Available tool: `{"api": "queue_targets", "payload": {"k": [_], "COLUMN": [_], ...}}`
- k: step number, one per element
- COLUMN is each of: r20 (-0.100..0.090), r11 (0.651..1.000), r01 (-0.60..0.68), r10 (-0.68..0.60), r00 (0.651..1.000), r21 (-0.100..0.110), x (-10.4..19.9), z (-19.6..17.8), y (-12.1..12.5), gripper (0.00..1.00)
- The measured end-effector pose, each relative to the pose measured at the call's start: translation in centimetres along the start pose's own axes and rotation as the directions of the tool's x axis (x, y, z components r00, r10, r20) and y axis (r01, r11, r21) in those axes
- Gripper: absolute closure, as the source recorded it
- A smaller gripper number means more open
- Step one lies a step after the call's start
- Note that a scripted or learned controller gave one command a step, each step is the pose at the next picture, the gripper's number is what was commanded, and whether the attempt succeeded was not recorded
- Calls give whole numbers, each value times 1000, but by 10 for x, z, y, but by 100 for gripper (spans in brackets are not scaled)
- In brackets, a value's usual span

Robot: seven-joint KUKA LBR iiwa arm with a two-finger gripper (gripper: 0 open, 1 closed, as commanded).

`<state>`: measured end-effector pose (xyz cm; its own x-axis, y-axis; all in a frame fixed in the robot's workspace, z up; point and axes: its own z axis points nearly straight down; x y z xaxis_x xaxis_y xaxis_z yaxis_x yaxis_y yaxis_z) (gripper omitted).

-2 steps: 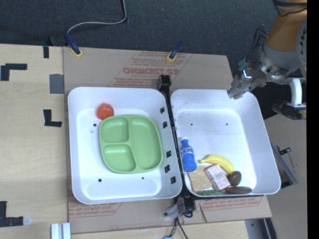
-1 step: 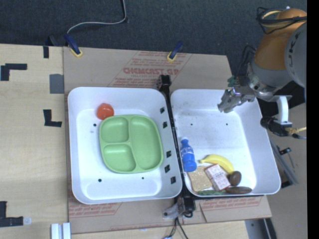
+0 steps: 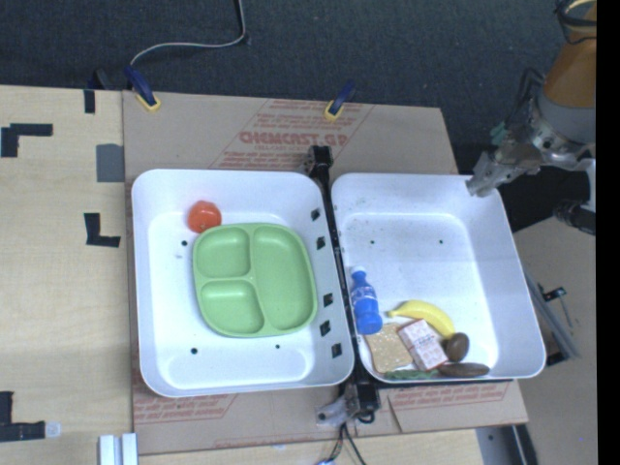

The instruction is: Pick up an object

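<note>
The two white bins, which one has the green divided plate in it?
The left bin; the green plate lies beside an orange ball.

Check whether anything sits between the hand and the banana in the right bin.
Nothing visible does. The hand hovers at the right bin's far right corner, and bare bin floor lies between it and the banana. A small box touches the banana's near side.
</note>
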<state>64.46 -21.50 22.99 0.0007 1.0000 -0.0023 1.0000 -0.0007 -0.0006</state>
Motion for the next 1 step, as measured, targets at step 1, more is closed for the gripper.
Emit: {"api": "queue_targets", "payload": {"k": [1], "r20": [-1], "r11": [1000], "r01": [1], "r10": [-1], "r00": [1000], "r21": [-1], "x": [12], "z": [-11], "y": [24], "gripper": [100]}}
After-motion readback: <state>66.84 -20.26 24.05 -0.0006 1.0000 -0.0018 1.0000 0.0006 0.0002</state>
